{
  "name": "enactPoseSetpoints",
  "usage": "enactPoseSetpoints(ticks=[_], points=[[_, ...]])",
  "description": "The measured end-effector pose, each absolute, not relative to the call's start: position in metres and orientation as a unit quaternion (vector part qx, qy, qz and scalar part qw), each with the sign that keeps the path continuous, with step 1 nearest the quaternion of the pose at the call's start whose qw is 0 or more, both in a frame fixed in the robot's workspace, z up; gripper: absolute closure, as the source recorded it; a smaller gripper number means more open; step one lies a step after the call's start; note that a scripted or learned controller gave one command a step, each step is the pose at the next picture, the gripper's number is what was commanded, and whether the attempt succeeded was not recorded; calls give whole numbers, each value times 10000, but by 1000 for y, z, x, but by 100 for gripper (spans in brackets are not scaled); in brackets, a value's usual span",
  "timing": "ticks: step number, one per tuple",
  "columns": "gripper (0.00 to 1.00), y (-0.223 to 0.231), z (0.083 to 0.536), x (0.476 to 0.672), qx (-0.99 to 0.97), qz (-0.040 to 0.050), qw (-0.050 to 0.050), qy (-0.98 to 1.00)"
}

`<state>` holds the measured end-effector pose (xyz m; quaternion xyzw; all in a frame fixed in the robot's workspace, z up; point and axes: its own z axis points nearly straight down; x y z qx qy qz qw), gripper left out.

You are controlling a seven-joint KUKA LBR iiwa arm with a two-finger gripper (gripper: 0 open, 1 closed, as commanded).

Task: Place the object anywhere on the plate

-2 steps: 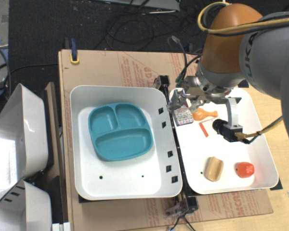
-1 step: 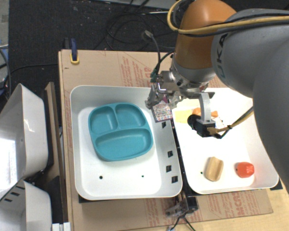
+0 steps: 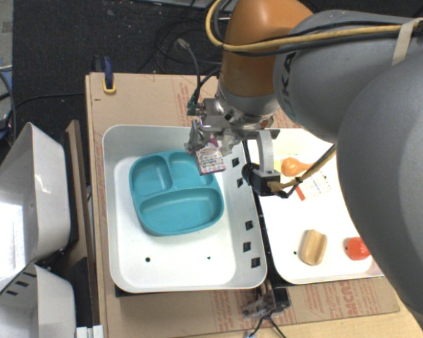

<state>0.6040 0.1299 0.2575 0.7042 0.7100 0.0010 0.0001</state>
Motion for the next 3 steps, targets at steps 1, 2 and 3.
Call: enactPoseSetpoints(ticks=[1, 2, 3], points=[[100, 173, 244, 608, 7047, 2, 2, 7095], [100, 197, 224, 616, 7052, -1, 2, 7091], [0, 196, 225, 616, 7058, -3, 2, 7084]])
